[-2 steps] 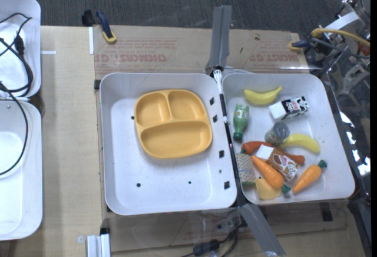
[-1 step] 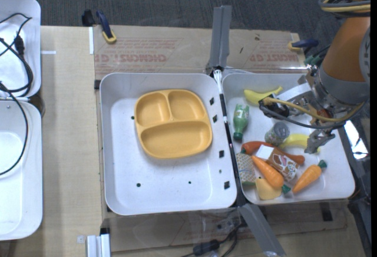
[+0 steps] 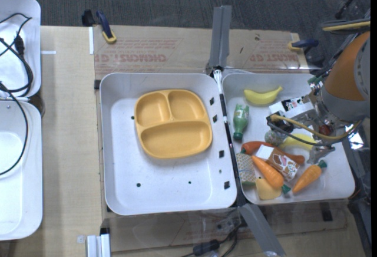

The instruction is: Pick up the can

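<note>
A red can (image 3: 253, 147) lies on its side in the middle of the right bin (image 3: 347, 188), partly covered by a red and white packet (image 3: 284, 163). My gripper (image 3: 318, 148) hangs low over the right side of that bin, to the right of the can and apart from it. It is just above a yellow banana (image 3: 300, 141) and an orange carrot (image 3: 307, 177). I see nothing held in it.
The right bin also holds a second banana (image 3: 263, 95) at the back, a green bottle (image 3: 240, 121), a bigger carrot (image 3: 268, 171) and a pale yellow fruit (image 3: 266, 191). In the left bin (image 3: 118, 185) lies a yellow divided plate (image 3: 173, 122).
</note>
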{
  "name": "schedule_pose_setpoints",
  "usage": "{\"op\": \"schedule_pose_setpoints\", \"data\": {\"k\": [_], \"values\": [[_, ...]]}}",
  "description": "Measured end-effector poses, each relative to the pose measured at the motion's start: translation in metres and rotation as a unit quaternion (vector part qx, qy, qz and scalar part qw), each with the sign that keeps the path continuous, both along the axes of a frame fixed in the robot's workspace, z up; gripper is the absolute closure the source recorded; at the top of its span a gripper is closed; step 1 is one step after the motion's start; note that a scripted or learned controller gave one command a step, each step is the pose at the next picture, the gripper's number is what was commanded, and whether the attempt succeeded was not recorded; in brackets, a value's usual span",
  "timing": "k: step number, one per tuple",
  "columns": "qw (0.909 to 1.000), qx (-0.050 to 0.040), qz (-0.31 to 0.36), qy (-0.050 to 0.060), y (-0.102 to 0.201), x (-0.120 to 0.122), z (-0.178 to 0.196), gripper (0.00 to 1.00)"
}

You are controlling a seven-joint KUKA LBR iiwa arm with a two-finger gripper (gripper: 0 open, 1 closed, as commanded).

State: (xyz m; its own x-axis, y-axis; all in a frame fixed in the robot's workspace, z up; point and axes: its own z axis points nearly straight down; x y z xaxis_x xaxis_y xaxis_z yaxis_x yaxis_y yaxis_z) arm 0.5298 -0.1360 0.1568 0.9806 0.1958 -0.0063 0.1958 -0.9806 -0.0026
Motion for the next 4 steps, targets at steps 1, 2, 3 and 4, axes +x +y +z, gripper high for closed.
{"op": "schedule_pose_setpoints", "data": {"k": [1, 2, 3, 4], "values": [[1.0000, 0.0004, -0.001, 0.002, 0.000, 0.000, 0.008, 1.00], [1.0000, 0.0005, -0.001, 0.002, 0.000, 0.000, 0.008, 0.00], [0.9999, -0.0002, 0.011, -0.002, -0.041, 0.046, -0.057, 0.00], [0.9998, 0.0014, 0.021, 0.005, -0.040, 0.093, -0.068, 0.00]]}}
